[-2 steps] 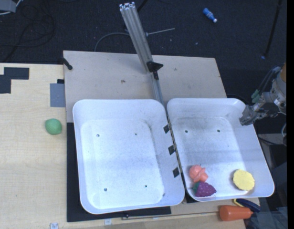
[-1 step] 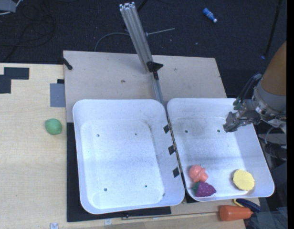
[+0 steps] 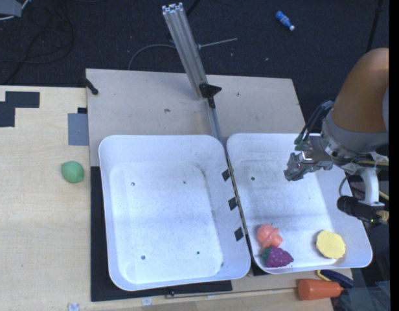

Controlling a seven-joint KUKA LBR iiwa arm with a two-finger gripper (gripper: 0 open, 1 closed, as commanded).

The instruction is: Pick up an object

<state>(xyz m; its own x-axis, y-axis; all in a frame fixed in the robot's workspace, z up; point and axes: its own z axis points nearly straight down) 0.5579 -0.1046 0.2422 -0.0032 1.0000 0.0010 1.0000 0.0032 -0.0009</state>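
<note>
In the right bin (image 3: 277, 151) lie a pink-orange toy (image 3: 269, 234), a purple grape-like bunch (image 3: 277, 257) just below it, and a yellow round piece (image 3: 330, 244) near the front right corner. My gripper (image 3: 296, 172) hangs over the right bin's middle right part, well above and behind these three objects. Nothing shows between its fingers. The grey arm with its orange band (image 3: 364, 89) comes in from the right.
The left bin (image 3: 122, 148) stands beside the right one. A green ball (image 3: 72, 172) rests on the wooden bench to the left. An orange object (image 3: 319, 288) lies in front of the right bin. A metal rail (image 3: 190, 50) slants behind the bins.
</note>
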